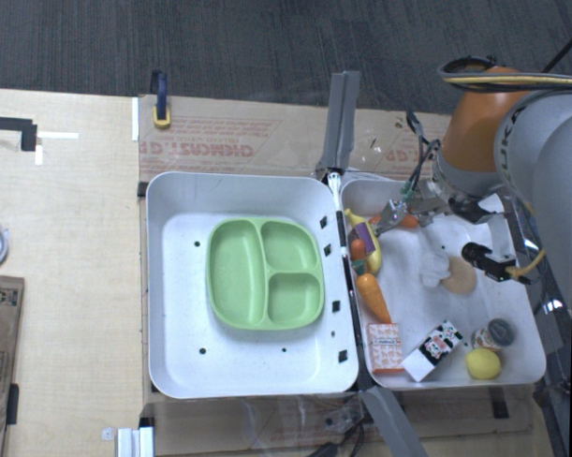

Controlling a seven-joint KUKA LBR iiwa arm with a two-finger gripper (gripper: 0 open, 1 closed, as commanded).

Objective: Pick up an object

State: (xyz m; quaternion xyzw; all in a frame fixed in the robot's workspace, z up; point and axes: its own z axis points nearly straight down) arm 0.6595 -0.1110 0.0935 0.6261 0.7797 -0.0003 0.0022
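The task names no particular object; the candidates lie in the right bin [530, 349]. Along its left wall sit a carrot [373, 296], and above it a cluster of toy foods, yellow and purple with an orange piece [363, 246]. Near the front wall lie a small red-and-white packet [385, 347], a black-and-white carton [433, 350] tilted beside it, a yellow lemon [484, 363] and a small dark-topped jar [499, 331] just behind the lemon. A pale, beige rounded item [460, 279] rests near the bin's middle, beside a white crumpled thing [435, 268].

The gripper [396, 215] is low at the back left corner of the right bin, close to an orange piece [410, 221]; whether its fingers are spread or closed, or grip anything, cannot be told from this angle. The grey arm with its orange band [478, 136] reaches over the bin's rear right.

The left bin [165, 340] holds a green divided plate [265, 273], lying flat near its middle.
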